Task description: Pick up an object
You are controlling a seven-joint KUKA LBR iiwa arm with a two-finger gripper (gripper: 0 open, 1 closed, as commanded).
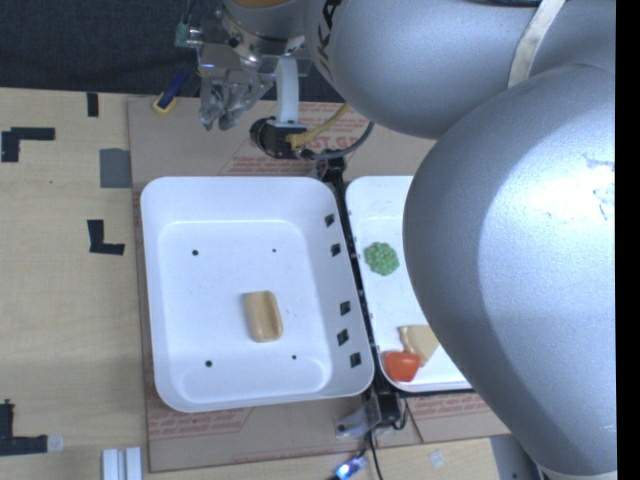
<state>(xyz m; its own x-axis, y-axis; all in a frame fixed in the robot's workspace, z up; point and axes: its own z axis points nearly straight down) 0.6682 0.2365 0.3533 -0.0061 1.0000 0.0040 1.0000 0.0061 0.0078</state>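
jaws (225, 108) above bins; tan rounded block (263, 316).

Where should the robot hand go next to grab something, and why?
Probably toward the tan block in the left bin, then down. The gripper hangs beyond that bin's far rim, over the cardboard, with nothing seen between its fingers, and the block lies alone in the open.

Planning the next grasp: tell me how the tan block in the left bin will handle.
The tan block looks like a rounded bread-like piece, so probably light and somewhat soft. It lies flat, so it is unlikely to roll. Its rounded edges may slip from a pinch.
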